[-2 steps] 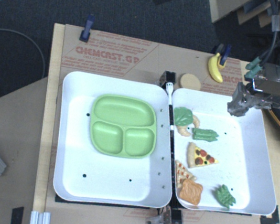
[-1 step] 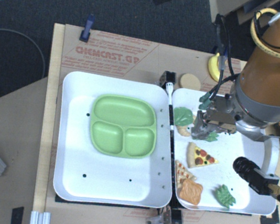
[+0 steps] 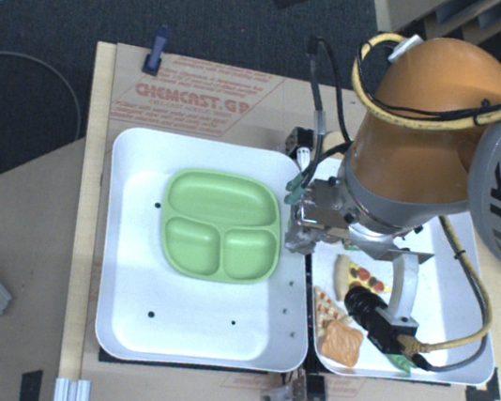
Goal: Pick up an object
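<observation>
A green three-compartment plate (image 3: pixel 222 225) lies flat in the left white bin (image 3: pixel 128 250). In the right white bin (image 3: pixel 472 299) several small food-like toys lie near the front. They include a pale piece with red spots (image 3: pixel 358 278), a red-striped piece (image 3: pixel 323 304), an orange-brown chunk (image 3: pixel 342 342) and a small green bit (image 3: pixel 400 363). My gripper (image 3: pixel 302 236) hangs over the divide between the two bins, just right of the plate's edge and left of the toys. The arm's large orange and grey wrist hides much of the right bin.
The bins rest on a cardboard sheet (image 3: pixel 192 95) with red print. A small blue item (image 3: pixel 154 52) lies at its back left corner. Cables run along the back of the right bin. The front half of the left bin is bare white floor.
</observation>
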